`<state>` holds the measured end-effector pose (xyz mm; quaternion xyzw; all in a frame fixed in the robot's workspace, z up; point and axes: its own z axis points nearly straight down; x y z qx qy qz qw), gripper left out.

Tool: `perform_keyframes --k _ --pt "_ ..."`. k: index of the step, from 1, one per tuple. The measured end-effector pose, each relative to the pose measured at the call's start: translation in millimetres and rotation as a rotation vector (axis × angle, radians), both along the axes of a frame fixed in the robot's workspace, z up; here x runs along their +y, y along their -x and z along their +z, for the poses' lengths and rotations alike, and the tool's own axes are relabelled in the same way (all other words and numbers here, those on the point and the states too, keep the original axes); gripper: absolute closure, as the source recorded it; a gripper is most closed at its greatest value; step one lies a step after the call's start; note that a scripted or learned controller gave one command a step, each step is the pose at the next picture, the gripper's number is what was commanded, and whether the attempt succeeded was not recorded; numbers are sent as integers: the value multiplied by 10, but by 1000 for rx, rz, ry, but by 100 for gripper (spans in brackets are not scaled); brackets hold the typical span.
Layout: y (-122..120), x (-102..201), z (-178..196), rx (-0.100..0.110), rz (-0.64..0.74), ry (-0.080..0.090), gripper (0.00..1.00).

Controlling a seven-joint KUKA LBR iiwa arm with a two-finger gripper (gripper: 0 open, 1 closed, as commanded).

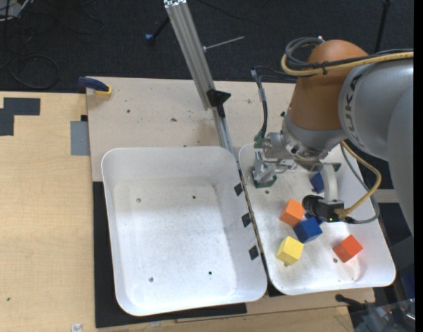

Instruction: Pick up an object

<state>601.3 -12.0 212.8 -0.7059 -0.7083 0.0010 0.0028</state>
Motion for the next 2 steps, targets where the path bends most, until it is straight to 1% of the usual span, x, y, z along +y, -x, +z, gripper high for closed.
perform_keyframes --k 2 --pt "343 1058 252 -1 1 0 100"
